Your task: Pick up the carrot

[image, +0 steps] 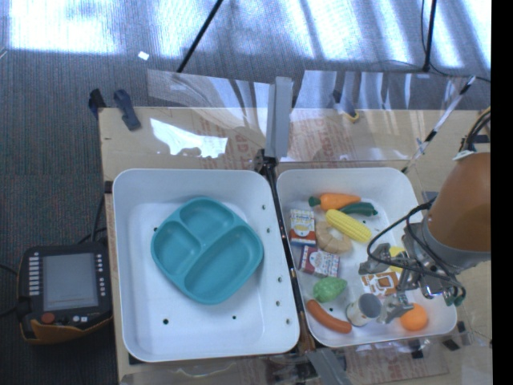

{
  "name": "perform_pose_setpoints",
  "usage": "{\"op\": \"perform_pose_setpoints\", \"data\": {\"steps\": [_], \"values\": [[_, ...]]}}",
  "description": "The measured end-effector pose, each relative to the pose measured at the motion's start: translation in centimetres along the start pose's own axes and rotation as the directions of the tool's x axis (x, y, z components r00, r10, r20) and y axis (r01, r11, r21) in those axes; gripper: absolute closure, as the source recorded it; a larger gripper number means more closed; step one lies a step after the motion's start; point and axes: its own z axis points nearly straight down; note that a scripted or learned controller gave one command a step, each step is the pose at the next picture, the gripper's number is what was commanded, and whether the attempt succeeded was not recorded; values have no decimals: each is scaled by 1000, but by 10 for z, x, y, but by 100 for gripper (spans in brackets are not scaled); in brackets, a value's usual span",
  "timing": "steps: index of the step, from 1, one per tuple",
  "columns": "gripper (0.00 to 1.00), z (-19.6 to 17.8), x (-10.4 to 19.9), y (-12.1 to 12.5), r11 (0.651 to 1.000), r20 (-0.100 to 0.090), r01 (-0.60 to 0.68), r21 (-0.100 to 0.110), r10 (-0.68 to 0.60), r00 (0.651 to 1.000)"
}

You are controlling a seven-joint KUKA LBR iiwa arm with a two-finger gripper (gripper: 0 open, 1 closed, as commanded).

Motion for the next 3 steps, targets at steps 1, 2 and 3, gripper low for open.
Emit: {"op": "perform_pose_setpoints", "data": {"steps": [1, 2, 3], "values": [[0, 63, -3, -65, 994, 11, 111, 4, -111, 994], [0, -84, -50, -51, 1000, 18, 28, 7, -29, 999], [0, -11, -3, -47, 906, 6, 423, 3, -423, 906]]}}
